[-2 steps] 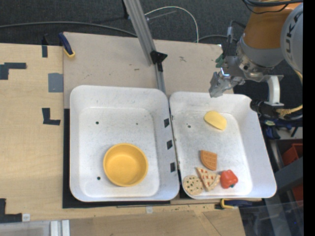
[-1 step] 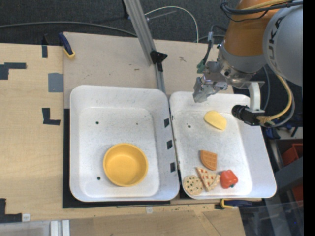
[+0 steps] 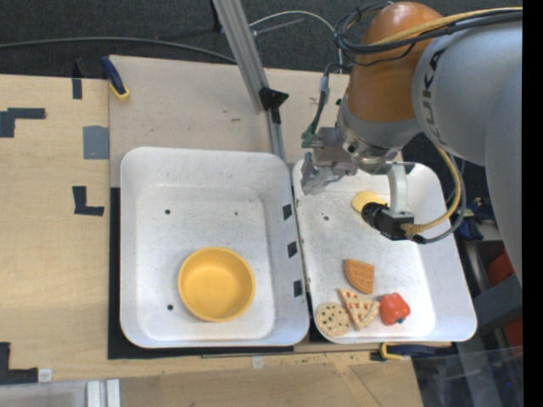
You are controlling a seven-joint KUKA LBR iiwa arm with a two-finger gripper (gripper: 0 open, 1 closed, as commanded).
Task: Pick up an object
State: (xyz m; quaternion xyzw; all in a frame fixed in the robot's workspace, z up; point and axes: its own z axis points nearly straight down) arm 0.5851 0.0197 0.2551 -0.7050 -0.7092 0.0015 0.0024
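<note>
While my hand (image 3: 316, 176) hangs at the right bin's (image 3: 450, 312) far-left corner, its opening impossible to tell, I would carry it toward the near edge, centre over the waffle piece (image 3: 360, 275), then descend straight.
</note>
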